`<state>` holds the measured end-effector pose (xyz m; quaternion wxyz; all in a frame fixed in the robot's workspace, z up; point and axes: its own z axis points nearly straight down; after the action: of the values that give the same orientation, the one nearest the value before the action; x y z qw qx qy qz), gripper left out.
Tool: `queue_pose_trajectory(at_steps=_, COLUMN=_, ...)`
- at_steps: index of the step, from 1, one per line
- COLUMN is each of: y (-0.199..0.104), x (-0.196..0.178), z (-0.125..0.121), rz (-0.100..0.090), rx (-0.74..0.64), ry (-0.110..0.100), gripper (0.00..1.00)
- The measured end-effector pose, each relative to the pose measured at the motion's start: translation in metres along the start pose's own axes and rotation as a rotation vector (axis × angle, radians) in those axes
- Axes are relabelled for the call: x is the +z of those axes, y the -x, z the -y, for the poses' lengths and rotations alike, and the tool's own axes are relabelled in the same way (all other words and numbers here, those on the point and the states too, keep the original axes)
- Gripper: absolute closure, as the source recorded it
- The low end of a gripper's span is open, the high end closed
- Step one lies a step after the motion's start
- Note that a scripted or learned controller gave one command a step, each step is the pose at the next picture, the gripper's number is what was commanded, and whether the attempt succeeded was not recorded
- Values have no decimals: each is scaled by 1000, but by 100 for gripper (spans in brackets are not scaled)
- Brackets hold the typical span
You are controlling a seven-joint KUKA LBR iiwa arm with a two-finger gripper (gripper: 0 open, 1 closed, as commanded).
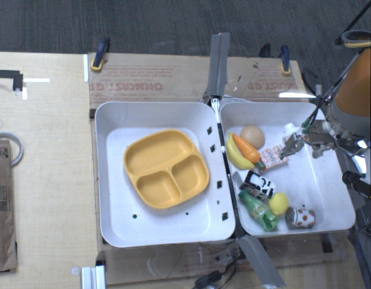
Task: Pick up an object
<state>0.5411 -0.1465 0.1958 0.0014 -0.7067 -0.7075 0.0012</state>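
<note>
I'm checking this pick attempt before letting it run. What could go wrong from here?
The gripper hangs over the pink patterned packet, which lies against the carrot and banana; closing there might nudge or catch those instead. The packet looks flat, so the fingers may slip off it.

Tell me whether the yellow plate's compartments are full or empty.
Empty. The yellow plate lies flat in the left bin, and all three compartments show only bare yellow bottom.

A grey robot arm with an orange band above its wrist reaches in from the right edge. Its gripper [291,143] points left, hanging low at mid-height of the view.
</note>
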Motion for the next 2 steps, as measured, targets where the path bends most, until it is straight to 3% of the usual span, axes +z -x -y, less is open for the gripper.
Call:
queue_pose_trajectory(at_steps=1, y=4, x=-26, z=43, rz=0, rx=-107, ry=2, gripper=0)
queue_pose_trajectory(at_steps=2, y=-17, x=-23, z=50, rz=0, rx=110, ry=1, gripper=0)
